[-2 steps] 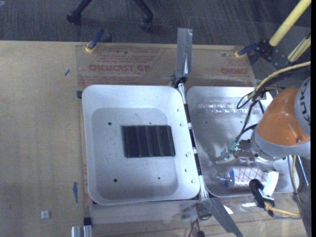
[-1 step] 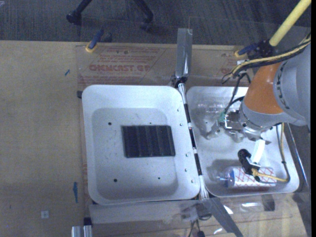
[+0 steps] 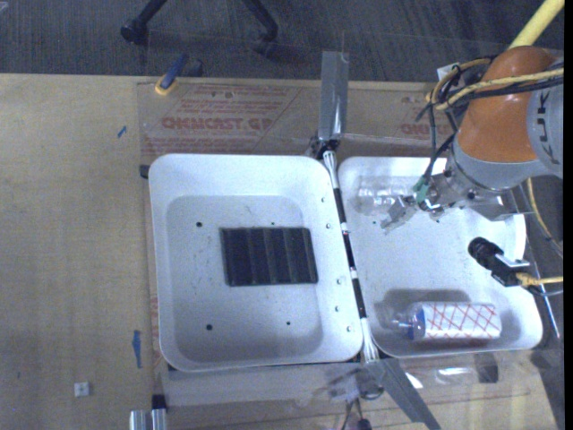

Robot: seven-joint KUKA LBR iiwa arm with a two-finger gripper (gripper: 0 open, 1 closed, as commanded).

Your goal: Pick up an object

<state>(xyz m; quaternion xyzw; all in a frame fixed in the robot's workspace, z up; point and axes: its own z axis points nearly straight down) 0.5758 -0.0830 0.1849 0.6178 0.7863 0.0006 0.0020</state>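
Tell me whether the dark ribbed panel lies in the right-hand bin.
No, the dark ribbed panel lies flat in the left bin, apart from the gripper.

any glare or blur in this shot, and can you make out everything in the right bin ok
Camera view: the white bins are bright, nearly washed out; the clear item by the gripper blends into the right bin's floor, soft and hard to outline; the red-checked bottle and dark ridged block read clearly.

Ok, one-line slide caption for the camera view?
Gripper low in right bin near clear wrapper; bottle at front; dark tray in left bin.
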